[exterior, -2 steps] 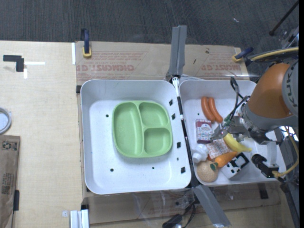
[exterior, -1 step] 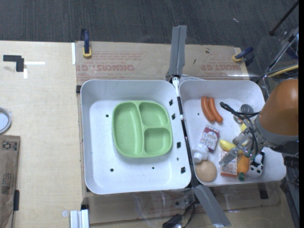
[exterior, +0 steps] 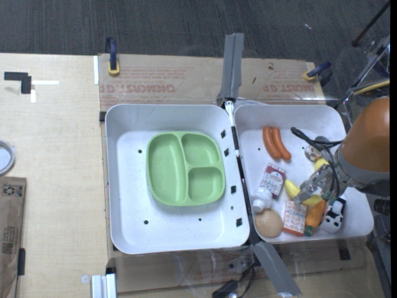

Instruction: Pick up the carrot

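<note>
Carrot: we spot the small orange carrot (exterior: 315,213) near the front right of the right white bin (exterior: 248,166), beside a red-and-white packet (exterior: 294,218)
Gripper: the grey two-finger gripper (exterior: 312,188) hangs just above it — honestly we can't tell how its claw is set
Left bin: the other white bin (exterior: 115,185) has a green three-section plastic plate (exterior: 185,167) in it

My carrot (exterior: 315,215), a small orange stub, lies tilted near the front right corner of the right bin (exterior: 353,231), amid other toy foods.
</note>
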Controlling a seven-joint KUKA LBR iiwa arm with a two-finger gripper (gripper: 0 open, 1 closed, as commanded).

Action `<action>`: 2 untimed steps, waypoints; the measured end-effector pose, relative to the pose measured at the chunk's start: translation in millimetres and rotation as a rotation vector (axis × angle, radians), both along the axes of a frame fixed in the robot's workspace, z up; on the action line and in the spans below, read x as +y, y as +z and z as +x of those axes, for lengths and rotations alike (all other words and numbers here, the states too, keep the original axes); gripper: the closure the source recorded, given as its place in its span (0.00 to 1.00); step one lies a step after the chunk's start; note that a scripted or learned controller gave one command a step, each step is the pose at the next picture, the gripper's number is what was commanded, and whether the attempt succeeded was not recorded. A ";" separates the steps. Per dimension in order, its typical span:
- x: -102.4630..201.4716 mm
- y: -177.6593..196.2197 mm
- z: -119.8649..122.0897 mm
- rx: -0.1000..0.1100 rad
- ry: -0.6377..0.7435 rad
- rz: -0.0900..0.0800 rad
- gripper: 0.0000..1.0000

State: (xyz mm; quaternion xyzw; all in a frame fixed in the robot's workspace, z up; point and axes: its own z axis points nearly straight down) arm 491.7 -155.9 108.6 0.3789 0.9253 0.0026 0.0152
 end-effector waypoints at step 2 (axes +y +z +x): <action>154.9 82.4 -13.3 0.029 -0.375 0.012 1.00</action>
